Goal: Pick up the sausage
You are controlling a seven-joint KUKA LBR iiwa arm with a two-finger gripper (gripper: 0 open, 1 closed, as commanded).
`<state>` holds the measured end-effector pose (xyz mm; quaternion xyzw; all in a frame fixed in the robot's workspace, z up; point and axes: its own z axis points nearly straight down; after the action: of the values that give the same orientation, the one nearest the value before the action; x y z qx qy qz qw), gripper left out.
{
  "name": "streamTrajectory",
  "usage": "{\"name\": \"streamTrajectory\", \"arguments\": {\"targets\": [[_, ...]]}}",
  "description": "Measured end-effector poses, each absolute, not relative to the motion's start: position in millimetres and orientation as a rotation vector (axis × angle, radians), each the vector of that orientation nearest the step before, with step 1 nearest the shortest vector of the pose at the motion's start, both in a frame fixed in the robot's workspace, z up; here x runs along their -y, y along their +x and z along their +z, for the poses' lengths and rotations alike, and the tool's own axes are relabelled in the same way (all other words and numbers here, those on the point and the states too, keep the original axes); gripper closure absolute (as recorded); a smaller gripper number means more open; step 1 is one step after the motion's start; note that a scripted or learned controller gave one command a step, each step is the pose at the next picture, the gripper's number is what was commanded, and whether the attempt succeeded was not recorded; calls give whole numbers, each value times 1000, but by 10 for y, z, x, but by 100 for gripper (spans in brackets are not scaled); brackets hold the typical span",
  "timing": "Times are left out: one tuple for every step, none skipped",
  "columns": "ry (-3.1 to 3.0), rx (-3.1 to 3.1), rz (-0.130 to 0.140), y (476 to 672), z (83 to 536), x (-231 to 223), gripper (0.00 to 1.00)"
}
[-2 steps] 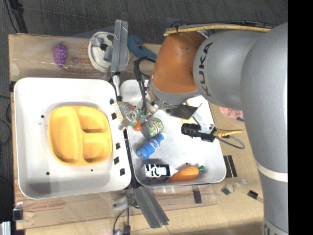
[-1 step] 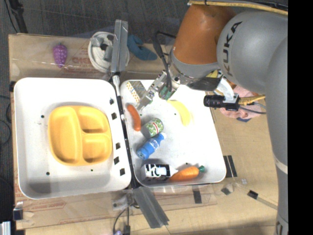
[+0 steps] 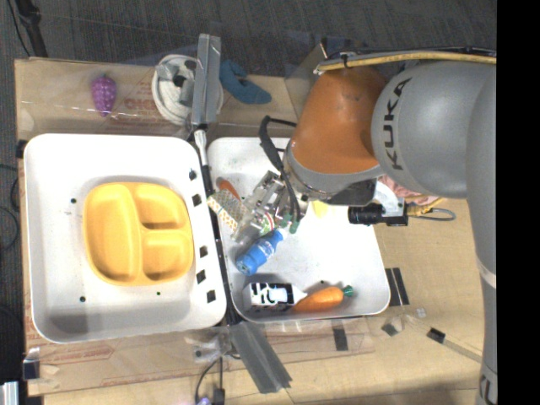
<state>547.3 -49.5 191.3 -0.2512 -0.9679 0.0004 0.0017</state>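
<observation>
KUKA lettering plain on the grey arm (image 3: 439, 116), orange band just below it in the shot. Gripper (image 3: 268, 202) down low in the right bin (image 3: 363, 260), over the clutter by the divider. Looks like a reddish-brown sausage (image 3: 226, 189) just left of the tool, by the divider, though pretty blurry. Blue bottle (image 3: 258, 252) right beneath, then a carrot (image 3: 319, 299) and a black-and-white labelled pack (image 3: 272, 294) along the near wall, print unreadable. Yellow divided tray (image 3: 139, 230) sitting in the left bin (image 3: 51, 167). Purple grapes (image 3: 104, 94) up on the bench.
</observation>
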Motion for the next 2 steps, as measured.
{"name": "streamTrajectory", "arguments": {"targets": [[-1382, 2824, 1, 6040, 3139, 1141, 100], [-1337, 2838, 4, 5704, 1701, 953, 100]]}}
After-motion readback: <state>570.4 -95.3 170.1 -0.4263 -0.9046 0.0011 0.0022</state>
